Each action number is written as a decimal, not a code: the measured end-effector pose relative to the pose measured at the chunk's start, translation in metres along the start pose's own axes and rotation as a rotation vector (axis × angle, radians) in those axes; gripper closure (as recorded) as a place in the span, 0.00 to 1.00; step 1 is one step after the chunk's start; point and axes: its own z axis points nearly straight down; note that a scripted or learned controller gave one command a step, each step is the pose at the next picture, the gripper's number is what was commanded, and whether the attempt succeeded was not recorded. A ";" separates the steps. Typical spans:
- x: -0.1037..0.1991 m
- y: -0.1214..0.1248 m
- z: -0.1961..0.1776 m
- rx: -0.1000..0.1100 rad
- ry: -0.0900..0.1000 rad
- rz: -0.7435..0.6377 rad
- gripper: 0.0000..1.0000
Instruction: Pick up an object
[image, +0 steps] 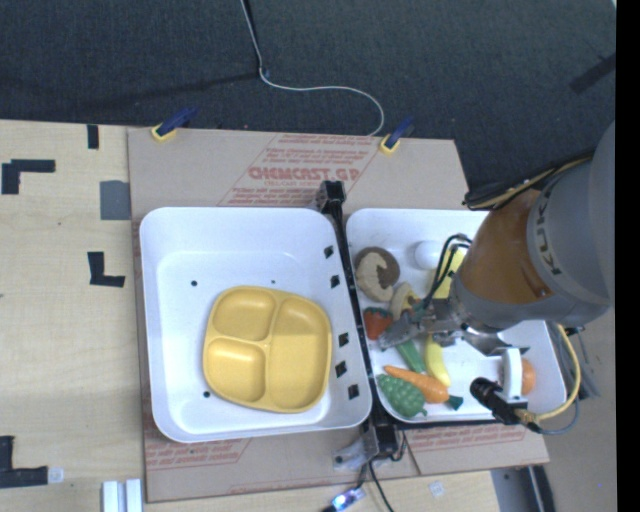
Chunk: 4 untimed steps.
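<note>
The right bin (400, 225) holds a heap of toy food: a brown ring-shaped piece (377, 268), a red piece (375, 323), a green pepper-like piece (412, 354), a yellow banana-like piece (437, 365), an orange carrot (415, 380) on a green leaf shape (400, 398), and an orange-and-white piece (519, 375) at the right. My gripper (412, 325) hangs low over the heap, between the red piece and the green piece. The grey and orange arm covers the bin's right half.
The left bin (170, 250) holds a yellow divided plate (268, 347). A black divider (345, 290) runs between the bins. A white object (428, 254) lies near the right bin's back wall. A white cable (300, 85) trails across the dark floor behind.
</note>
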 end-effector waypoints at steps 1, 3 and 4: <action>-0.002 0.004 -0.014 -0.017 -0.008 0.001 1.00; -0.002 -0.002 -0.125 0.009 0.004 -0.001 1.00; -0.001 -0.002 -0.135 0.013 0.006 -0.002 1.00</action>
